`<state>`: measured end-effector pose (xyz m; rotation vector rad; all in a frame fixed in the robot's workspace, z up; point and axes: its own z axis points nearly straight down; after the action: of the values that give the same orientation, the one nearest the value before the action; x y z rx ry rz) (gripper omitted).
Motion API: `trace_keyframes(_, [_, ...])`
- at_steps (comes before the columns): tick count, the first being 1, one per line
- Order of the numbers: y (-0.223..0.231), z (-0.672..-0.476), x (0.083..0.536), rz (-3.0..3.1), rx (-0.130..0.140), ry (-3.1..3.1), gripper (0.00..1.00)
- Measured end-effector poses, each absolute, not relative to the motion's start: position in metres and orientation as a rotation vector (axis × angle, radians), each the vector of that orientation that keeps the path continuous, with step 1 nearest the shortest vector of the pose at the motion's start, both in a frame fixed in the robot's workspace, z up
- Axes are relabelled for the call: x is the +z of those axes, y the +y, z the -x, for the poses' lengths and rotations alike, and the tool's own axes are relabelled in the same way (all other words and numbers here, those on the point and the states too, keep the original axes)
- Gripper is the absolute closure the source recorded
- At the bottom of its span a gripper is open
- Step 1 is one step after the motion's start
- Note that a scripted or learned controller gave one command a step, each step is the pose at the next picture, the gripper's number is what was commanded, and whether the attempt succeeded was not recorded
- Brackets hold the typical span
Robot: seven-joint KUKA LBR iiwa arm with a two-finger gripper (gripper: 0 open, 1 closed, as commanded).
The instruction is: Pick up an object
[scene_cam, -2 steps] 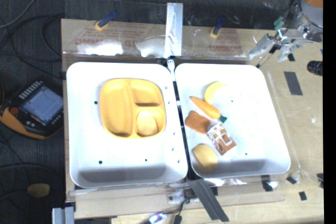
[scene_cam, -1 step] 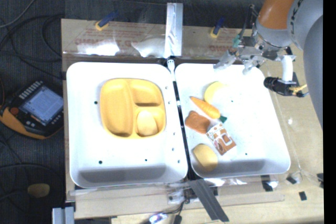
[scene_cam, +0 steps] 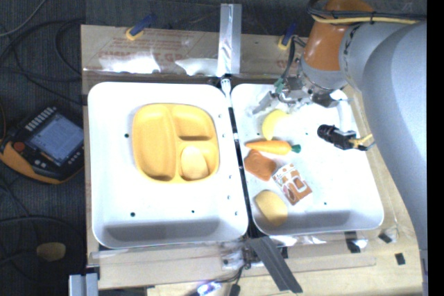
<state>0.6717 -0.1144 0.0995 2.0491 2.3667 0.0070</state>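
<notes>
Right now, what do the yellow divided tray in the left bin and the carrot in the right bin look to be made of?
The yellow tray looks like molded plastic with a smooth, slightly glossy finish: one even color, rounded compartments, soft highlights. The carrot seems a plastic toy: flat uniform orange, green tip, smooth skin. This view cannot settle whether either is hard or soft.
</notes>
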Motion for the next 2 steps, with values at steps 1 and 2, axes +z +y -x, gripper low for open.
trace_keyframes(1, [-0.122,-0.675,0.095,-2.13,0.019,2.288,0.0])
trace_keyframes(2, [-0.119,-0.631,0.089,-1.947,0.005,2.453,0.0])
